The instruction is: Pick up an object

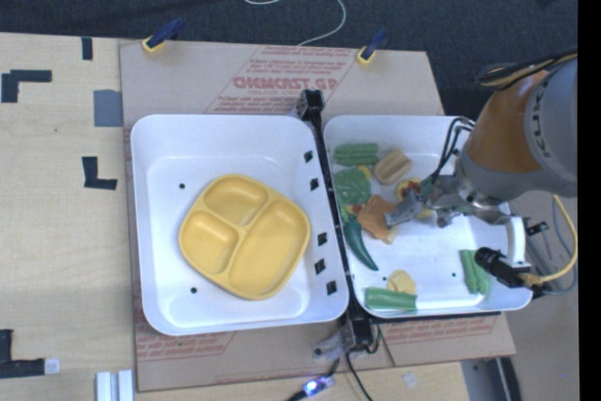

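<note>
My gripper (pixel 411 205) is low in the right bin (pixel 441 251), near its middle, with the grey and orange arm (pixel 512 146) reaching in from the right. Its tip lies right beside an orange toy piece (pixel 375 217), at that piece's right edge. A tan bread-like piece (pixel 392 166) sits just up-left of the gripper. Along the bin's left side are a green block (pixel 357 152), a leafy green piece (pixel 351 184) and a dark green pepper (pixel 360 244).
The left bin (pixel 155 202) holds a yellow divided plate (pixel 246 235). Near the right bin's front wall lie a small yellow piece (pixel 402 281), a green cylinder (pixel 390 300) and a green bean (pixel 474 272). A black divider (pixel 324 192) runs between the bins.
</note>
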`<act>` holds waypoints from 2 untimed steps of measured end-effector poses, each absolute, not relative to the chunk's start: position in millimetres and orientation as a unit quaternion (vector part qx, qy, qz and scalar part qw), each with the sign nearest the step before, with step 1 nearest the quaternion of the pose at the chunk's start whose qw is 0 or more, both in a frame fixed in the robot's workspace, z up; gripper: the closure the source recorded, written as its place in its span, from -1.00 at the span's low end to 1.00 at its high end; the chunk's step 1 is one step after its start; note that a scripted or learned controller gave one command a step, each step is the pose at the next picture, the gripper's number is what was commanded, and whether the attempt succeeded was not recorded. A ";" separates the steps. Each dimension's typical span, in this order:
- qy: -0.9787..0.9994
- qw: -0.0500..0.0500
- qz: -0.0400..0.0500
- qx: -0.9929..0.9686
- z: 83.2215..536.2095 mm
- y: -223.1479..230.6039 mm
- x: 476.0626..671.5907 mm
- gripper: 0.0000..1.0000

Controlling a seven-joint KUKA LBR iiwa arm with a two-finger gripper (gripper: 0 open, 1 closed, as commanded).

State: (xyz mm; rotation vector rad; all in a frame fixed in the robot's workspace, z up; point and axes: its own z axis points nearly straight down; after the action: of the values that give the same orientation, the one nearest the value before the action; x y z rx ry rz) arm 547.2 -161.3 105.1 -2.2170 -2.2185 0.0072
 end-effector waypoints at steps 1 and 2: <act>-0.708 0.000 0.000 -0.707 87.5 -161.3 548.8 -1.00; -0.708 0.000 -0.005 -0.706 102.1 -158.4 552.1 1.00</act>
State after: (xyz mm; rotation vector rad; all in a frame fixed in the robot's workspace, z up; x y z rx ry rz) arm 552.1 -158.4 102.1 -2.2176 -2.2262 -0.0156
